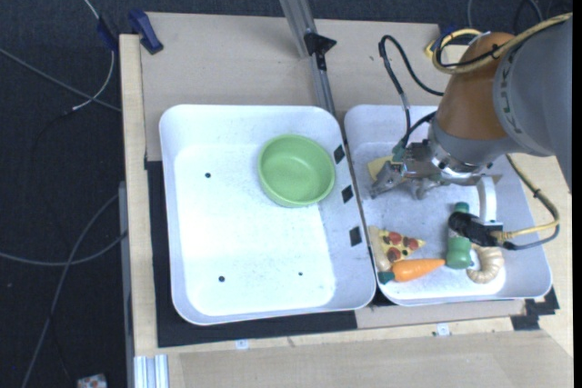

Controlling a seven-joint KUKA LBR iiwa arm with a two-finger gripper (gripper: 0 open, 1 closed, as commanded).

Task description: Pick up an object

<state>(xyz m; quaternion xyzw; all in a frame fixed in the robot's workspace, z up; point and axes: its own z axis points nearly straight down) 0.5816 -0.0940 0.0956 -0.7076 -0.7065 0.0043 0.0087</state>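
Camera view. Green bowl point(296, 170) taken as reference: upright in left bin point(195, 223) on counter point(227, 59), toward that bin's far right corner.

Right bin point(536, 284) lying directly right of bowl. Hand point(402, 179) down inside it, right of bowl and roughly level with it, carried on grey arm point(541, 95). Opening of hand not determinable from this angle; no object visibly gripped.

Pale yellow piece point(380, 166) between bowl and hand, close against hand; contact not determinable.

Toy pizza slice point(397, 243) right of bowl and nearer camera. Toy carrot point(418, 269) nearer camera again, just beside slice.

Green piece point(458, 252) and tan curved piece point(489, 265) farther right of bowl, side by side.
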